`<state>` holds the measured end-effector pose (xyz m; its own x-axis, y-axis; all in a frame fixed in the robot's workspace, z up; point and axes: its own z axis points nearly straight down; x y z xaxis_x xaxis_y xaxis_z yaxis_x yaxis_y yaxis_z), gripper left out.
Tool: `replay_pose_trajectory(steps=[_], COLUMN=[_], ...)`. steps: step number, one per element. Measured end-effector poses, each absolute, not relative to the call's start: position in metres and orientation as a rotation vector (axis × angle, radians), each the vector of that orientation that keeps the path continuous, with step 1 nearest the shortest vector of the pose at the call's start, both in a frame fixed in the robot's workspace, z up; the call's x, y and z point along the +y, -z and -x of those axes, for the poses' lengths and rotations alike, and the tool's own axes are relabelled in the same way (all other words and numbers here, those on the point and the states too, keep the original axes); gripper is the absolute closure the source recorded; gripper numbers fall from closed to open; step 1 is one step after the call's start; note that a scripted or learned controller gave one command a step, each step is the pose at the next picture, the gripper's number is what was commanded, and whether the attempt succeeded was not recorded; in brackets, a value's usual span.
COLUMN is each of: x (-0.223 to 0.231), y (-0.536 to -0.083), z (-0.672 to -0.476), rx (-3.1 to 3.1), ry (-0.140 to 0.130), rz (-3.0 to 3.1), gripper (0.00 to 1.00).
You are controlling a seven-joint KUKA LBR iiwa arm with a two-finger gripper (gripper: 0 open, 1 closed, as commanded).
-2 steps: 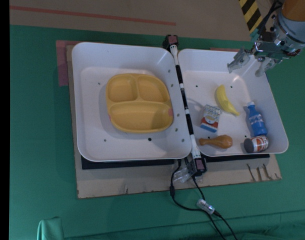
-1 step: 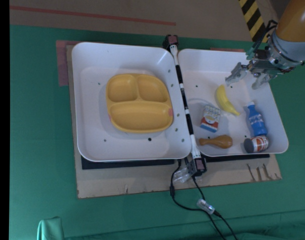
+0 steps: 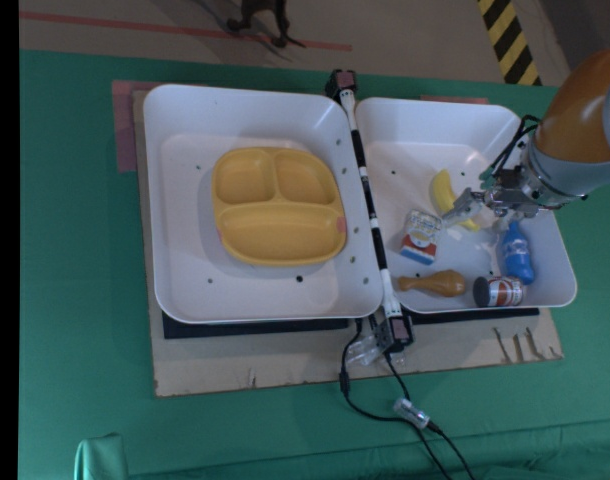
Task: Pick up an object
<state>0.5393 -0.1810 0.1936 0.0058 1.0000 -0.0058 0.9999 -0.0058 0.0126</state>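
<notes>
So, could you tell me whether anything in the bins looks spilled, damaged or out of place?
Nothing spilled or broken. The can, blue bottle and drumstick lie on their sides in the right bin, loosely scattered.

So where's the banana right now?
The banana lies in the right bin, near its middle, just left of the tool and above the little carton.

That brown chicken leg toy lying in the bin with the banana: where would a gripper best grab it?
Probably across the thick meaty end of the drumstick, coming straight down from above. It lies flat on the right bin floor, thin bone end pointing left, with open floor on both long sides for the fingers. The can sits close off its right end.
</notes>
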Motion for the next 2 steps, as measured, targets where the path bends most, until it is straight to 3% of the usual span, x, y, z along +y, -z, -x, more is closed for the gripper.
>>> replay_pose_trajectory(steps=[1,2], x=[-0.186,-0.188], y=[-0.189,-0.204], z=[-0.531,-0.578], rx=[2.206,2.207], ry=[-0.023,-0.008], rz=[-2.209,-2.217], gripper=[0.00,0.00])
